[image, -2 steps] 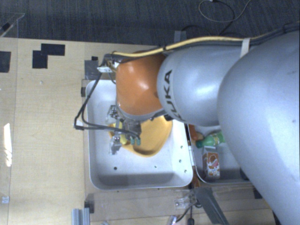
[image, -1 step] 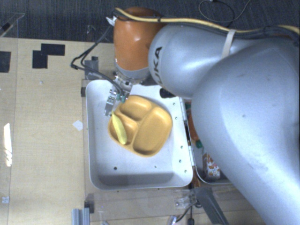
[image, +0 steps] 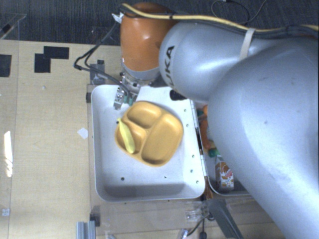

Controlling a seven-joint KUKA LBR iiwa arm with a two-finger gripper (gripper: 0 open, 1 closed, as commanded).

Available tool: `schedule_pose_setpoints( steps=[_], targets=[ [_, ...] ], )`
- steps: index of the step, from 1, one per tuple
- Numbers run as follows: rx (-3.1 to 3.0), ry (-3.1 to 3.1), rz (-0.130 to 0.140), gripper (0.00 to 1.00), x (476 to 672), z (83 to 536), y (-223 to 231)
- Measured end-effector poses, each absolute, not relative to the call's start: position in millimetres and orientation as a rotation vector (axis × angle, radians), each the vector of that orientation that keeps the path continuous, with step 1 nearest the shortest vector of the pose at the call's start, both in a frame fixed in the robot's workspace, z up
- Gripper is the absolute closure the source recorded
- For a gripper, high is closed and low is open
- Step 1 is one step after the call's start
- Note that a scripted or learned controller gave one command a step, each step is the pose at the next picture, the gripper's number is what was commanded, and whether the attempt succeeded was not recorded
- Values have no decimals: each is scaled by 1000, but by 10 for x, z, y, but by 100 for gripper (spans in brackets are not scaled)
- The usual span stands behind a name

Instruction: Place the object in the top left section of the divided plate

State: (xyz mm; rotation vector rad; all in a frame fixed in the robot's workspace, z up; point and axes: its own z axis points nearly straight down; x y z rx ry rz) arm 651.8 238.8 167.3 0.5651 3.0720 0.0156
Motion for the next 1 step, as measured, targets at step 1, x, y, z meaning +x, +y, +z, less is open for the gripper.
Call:
schedule_pose_setpoints(
  steps=[1],
  targets=[
    [564,3072,15,0,6517,1672,2390]
  ],
)
